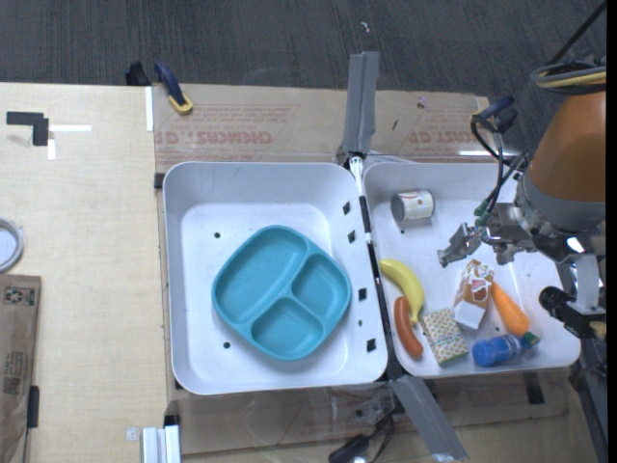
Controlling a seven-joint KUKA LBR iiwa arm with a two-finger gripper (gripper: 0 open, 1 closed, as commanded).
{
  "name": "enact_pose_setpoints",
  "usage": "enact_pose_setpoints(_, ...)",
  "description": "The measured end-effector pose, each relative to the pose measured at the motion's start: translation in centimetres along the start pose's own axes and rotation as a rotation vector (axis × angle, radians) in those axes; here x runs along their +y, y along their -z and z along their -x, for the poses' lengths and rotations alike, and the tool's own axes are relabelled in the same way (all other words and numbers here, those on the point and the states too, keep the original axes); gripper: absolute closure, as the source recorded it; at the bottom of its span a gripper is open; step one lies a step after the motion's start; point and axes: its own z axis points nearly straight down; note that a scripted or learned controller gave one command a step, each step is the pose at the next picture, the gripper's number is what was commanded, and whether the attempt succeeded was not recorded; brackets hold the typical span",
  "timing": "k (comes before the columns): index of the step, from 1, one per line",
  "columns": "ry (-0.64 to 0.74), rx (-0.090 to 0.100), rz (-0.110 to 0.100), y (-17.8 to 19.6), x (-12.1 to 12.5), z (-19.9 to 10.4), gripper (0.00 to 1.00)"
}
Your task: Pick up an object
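My gripper point(482, 249) hangs over the middle of the right bin point(439, 183), open, with nothing between its fingers. Just below it lies a small brown-and-white carton point(472, 295). An orange carrot point(509, 309) lies to the carton's right and a blue bottle point(498, 350) sits near the bin's front edge. A yellow banana point(405, 283), a red sausage point(407, 328) and a speckled cracker box point(443, 337) lie at the bin's front left. At the back of the bin, a small tin can point(413, 205) rests on its side.
The left bin point(188, 258) holds a blue divided plate point(281, 292). A grey post point(361, 104) rises behind the seam between the bins. The orange-banded arm point(574, 152) and its cables crowd the right bin's right side.
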Motion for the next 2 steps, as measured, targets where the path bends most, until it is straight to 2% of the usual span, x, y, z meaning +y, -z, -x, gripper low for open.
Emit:
enact_pose_setpoints(1, 0.099, -0.009, 0.03, -9.7, -1.5, 2.4, 0.0)
enact_pose_setpoints(2, 0.178, -0.001, 0.003, -1.8, 1.6, -3.9, 0.0)
